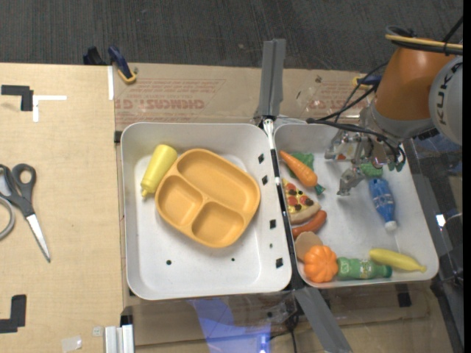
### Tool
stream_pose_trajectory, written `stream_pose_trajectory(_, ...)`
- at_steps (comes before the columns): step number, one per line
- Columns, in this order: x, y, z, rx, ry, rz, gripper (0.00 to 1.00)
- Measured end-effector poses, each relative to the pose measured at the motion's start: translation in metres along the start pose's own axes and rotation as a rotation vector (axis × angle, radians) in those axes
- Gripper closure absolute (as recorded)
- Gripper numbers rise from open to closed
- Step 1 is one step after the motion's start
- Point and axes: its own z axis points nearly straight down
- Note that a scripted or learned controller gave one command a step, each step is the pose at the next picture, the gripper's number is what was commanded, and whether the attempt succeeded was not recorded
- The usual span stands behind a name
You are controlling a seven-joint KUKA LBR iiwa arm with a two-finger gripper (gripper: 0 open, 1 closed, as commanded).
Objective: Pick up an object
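My gripper (358, 169) hangs over the back of the right bin (421, 197), under the orange wrist band. A blue bottle (381, 201) lies just to its right and a carrot (300, 167) to its left. A small green thing (371, 170) shows right at the gripper; I cannot tell whether it is held. Further forward in this bin lie a pizza slice (300, 200), a red sausage (307, 223), an orange pumpkin (321, 263), a green bottle (363, 268) and a yellow banana (397, 259).
The left bin (140, 271) holds an orange divided plate (208, 196) and a yellow bottle (157, 168). Scissors (26, 204) lie on the bench at far left. A grey divider bar (271, 87) stands behind the bins.
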Motion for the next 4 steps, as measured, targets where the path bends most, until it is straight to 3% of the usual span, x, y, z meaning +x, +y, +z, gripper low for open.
stream_pose_trajectory(1, 0.007, -0.059, -0.001, 0.001, -0.002, -0.023, 0.0)
stream_pose_trajectory(2, 0.067, -0.06, 0.001, -0.001, 0.003, -0.028, 0.0)
stream_pose_trajectory(3, 0.054, -0.031, 0.001, -0.002, 0.002, 0.03, 0.0)
stream_pose_trajectory(4, 0.101, -0.053, 0.001, -0.007, 0.001, -0.273, 0.0)
